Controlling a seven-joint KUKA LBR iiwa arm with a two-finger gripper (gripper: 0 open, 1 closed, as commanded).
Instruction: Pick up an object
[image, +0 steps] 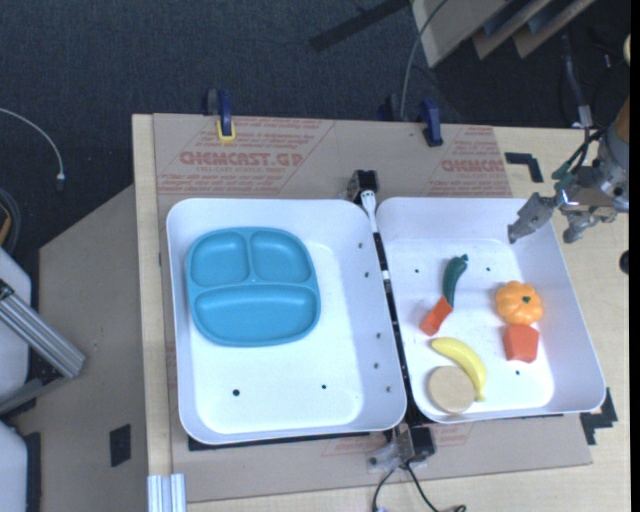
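Your hand (549, 222) hangs over the upper right corner of the right bin (570, 300), its two fingers (527, 219) spread apart with nothing between them. It sits well above the objects, touching none.

In that bin you have five things to choose from. A carrot (446, 293) with a green top lies near the middle, tilted, its orange end pointing down and left. To its right sits a small pumpkin (518, 302), and just below the pumpkin, touching or nearly so, a red block (521, 343). A banana (462, 363) lies lower down, curving over the top right edge of a tan disc (450, 389) near the bin's front wall.

The left bin (200, 400) holds a blue divided plate (254, 286) in its upper half.

Both bins rest side by side on the brown surface (160, 160), which is held by two blue clamps (221, 108) at its far edge.
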